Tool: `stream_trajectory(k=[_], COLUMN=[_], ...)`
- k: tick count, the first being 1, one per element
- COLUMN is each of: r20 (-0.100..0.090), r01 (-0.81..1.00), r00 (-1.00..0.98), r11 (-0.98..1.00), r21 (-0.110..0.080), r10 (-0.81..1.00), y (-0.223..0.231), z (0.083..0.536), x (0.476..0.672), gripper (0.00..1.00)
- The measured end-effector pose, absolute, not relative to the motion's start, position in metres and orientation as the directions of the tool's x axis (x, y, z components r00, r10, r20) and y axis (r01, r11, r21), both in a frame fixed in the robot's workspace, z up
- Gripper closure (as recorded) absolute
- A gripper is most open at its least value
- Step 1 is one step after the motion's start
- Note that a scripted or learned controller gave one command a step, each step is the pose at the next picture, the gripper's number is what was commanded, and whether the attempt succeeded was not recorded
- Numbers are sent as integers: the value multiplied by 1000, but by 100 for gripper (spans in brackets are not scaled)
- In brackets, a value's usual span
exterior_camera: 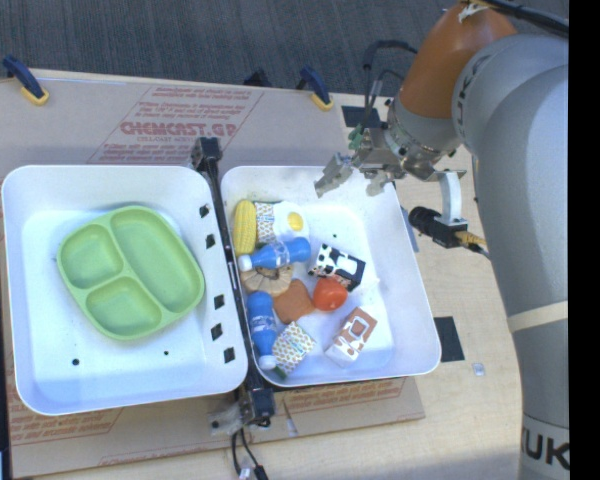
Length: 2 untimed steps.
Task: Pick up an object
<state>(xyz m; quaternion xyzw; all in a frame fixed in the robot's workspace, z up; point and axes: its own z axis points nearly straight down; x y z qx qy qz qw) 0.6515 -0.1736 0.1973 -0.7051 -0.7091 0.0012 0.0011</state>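
The arm [500,88] hides part of the claw [358,176]; it seems open, holding nothing, above the right bin [405,268].

the grey arm [525,228] is entering from the right, its broad link filling that side from top to bottom. the orange band [442,53] is sitting above the wrist, which is bending down and to the left. the gripper [357,175] is pointing left with its two fingers [331,179] spread apart, nothing lying between them.
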Motion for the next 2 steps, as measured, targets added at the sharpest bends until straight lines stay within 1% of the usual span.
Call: stream_trajectory(k=[1,2], r20=[-3,-2], r01=[1000,1000], r00=[-5,-5], r11=[5,4], r21=[0,-1], r10=[1000,1000], y=[-158,-151], z=[95,93], x=[615,602], gripper=[0,0])
